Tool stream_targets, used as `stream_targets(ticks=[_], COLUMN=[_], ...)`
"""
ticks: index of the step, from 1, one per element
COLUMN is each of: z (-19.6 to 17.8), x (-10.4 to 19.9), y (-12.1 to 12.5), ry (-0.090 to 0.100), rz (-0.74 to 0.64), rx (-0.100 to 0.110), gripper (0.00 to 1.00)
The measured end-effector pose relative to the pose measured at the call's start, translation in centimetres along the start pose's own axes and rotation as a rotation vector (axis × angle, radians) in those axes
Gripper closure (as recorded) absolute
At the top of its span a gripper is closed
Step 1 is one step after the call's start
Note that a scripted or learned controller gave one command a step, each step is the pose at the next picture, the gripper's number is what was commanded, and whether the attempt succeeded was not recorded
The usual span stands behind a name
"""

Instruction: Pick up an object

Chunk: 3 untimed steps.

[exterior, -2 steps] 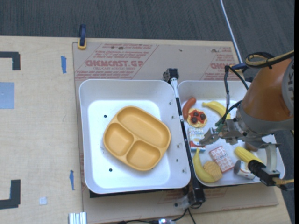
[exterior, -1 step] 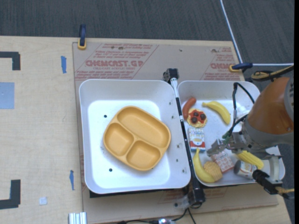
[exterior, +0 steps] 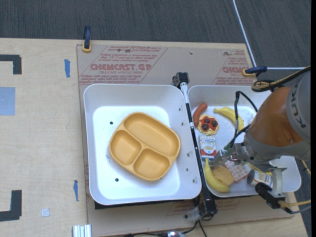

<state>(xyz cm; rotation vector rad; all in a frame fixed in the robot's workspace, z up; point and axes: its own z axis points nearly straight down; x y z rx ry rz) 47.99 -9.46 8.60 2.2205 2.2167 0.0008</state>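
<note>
- Two shallow white bins sit side by side on the counter (exterior: 39, 147), on top of a printed cardboard sheet (exterior: 148, 65).
- The left bin (exterior: 94, 107) holds a yellow-orange divided plate (exterior: 144, 146) with three compartments, lying flat and a bit rotated, roughly in the middle of the bin.
- The right bin (exterior: 291, 179) is where all the little toy food is, mostly crowded along its left side.
- Up near the top there's a red hot dog (exterior: 198, 113), tilted, with a small yellow banana (exterior: 227, 113) just to the right of it.
- Just below the hot dog is a little tart (exterior: 208, 125) with dark and red berries on top.
- Under that is a small white carton (exterior: 208, 146) with a red and blue label.
- A bigger banana (exterior: 211, 178) curves along the bottom-left corner of the bin, and a cracker-looking thing (exterior: 223, 174) sits right up against it.
- The arm (exterior: 276, 125) reaches in from the right, hanging low over the right bin.
- The tool (exterior: 236, 162) is down among the clutter right by the cracker and big banana, but honestly I can't tell how it's set or whether it has hold of anything, too much stuff overlapping there.
</note>
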Motion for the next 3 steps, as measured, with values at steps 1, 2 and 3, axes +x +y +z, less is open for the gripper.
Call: stream_targets(ticks=[1, 2, 3], z=[0.0, -1.0, -10.0], x=[0.0, 0.0, 7.1], y=[0.0, 0.1, 0.1], ry=[0.0, 0.0, 0.003], rz=[0.0, -0.001, -0.003], rx=[0.0, -0.003, 0.001], gripper=[0.0, 1.0, 1.0])
